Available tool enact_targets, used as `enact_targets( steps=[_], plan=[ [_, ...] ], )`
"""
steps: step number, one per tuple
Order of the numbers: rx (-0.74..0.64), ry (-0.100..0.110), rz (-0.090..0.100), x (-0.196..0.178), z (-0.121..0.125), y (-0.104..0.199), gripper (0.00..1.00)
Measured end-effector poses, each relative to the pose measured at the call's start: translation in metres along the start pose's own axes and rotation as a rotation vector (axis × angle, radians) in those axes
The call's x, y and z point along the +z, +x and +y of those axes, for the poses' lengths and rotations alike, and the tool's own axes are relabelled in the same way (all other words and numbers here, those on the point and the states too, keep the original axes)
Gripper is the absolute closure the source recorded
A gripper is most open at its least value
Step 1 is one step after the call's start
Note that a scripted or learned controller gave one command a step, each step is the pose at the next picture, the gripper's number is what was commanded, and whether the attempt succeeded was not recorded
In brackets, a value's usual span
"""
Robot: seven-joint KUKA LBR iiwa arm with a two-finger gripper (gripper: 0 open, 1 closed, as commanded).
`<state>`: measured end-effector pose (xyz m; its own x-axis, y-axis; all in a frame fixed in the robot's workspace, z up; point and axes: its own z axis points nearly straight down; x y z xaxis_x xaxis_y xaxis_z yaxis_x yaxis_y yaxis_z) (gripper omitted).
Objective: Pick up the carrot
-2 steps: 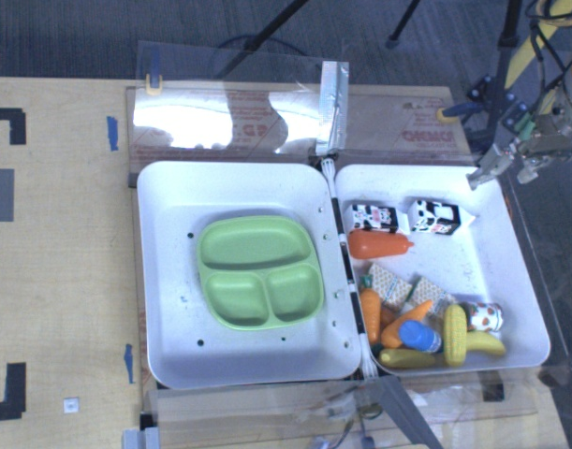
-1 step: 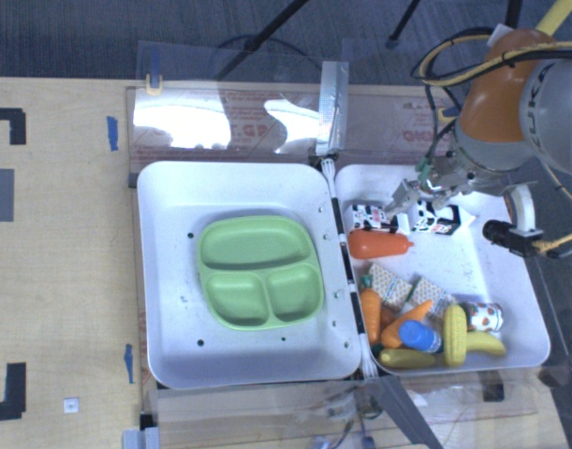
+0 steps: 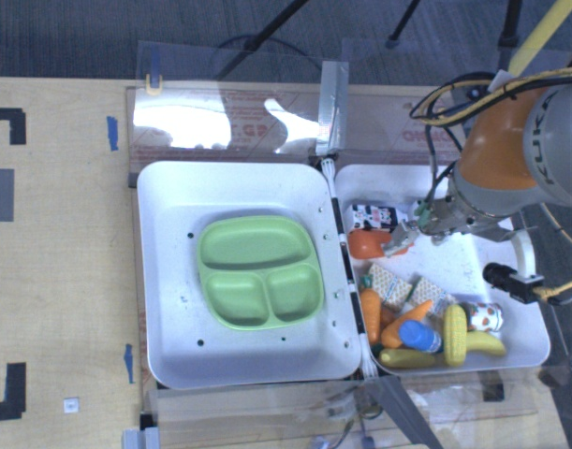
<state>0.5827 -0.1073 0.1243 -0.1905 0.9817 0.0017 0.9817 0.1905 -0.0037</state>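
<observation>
From where I sit, the gripper (image 3: pixel 409 235) hangs low over the upper part of the right bin (image 3: pixel 524 354), its tip near a round red-orange piece (image 3: pixel 366 244) and a small black-and-white carton (image 3: pixel 373 217). I cannot tell whether its fingers are apart or together; the wrist hides too much, and I see nothing clamped between them.

The carrot (image 3: pixel 371 314) lies well below that, along the left wall of the same bin, long axis running roughly up and down the view. A second orange wedge (image 3: pixel 413 311) sits just beside it, with a patterned packet (image 3: pixel 395 284), a blue piece (image 3: pixel 419 336), a corn cob (image 3: pixel 454 334) and a banana (image 3: pixel 482 344) crowded to its right.

To do this well, I judge I should bring the gripper toward the near-left corner, turn the wrist so the fingers straddle the carrot across its width, and descend on its thicker upper half. The bin wall leaves little room on one side, so a finger could catch the rim or nudge the wedge. The green tray (image 3: pixel 259 271) in the left bin (image 3: pixel 164 204) plays no part.
</observation>
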Motion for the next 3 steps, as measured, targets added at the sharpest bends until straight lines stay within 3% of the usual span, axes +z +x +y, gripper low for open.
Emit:
enact_targets(
  steps=[1,2,3],
  plan=[
    [0.05,-0.001,0.004,0.007,-0.064,-0.097,0.0],
    [-0.084,0.0,0.001,-0.018,-0.064,0.0,0.0],
    [-0.128,-0.016,-0.001,0.034,-0.079,0.001,0.0]
  ],
)
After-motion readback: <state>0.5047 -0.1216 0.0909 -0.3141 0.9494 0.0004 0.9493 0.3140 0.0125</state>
